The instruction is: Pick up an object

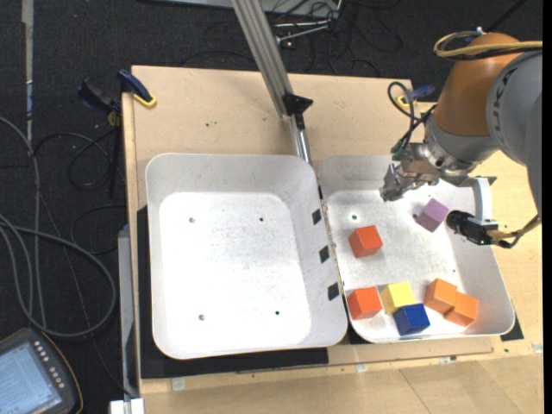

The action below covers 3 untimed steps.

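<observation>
Over the right bin [483, 261], near its back edge, hangs the gripper [395, 188]. It is too small and dark to tell how it is set, and no block shows in it. Just beside it on the bin floor lies a purple block [431, 215]. An orange block [366, 241] sits alone in the middle. Along the front edge sit another orange block [365, 302], a yellow block [398, 296], a blue block [411, 319] and two more orange blocks [453, 302]. The left bin [226, 248] sits beside it on the table [216, 110].
</observation>
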### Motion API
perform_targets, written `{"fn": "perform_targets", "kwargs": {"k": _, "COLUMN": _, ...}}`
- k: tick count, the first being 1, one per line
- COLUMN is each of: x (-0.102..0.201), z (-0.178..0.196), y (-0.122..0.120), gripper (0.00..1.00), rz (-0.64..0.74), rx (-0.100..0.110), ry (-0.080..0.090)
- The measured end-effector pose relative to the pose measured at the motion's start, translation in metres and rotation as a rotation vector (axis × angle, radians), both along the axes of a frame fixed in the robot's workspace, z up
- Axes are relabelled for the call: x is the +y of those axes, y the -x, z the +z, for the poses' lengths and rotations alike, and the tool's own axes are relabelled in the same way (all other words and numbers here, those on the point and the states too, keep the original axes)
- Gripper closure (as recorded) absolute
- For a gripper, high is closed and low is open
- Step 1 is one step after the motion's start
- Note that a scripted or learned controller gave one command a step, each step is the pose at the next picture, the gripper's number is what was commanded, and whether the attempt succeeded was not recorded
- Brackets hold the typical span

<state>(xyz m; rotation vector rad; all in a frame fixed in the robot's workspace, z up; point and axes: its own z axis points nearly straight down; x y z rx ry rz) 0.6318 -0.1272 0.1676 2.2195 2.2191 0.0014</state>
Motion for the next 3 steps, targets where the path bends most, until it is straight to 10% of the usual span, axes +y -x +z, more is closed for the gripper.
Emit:
{"fn": "perform_targets", "kwargs": {"k": 2, "x": -0.002, "z": 0.082, "y": -0.007, "gripper": 1.0, "rz": 0.002, "rx": -0.004, "ry": 0.0}}
{"fn": "perform_targets", "kwargs": {"k": 3, "x": 0.048, "z": 0.085, "y": 0.021, "gripper": 1.0, "rz": 0.007, "rx": 0.003, "ry": -0.003}}
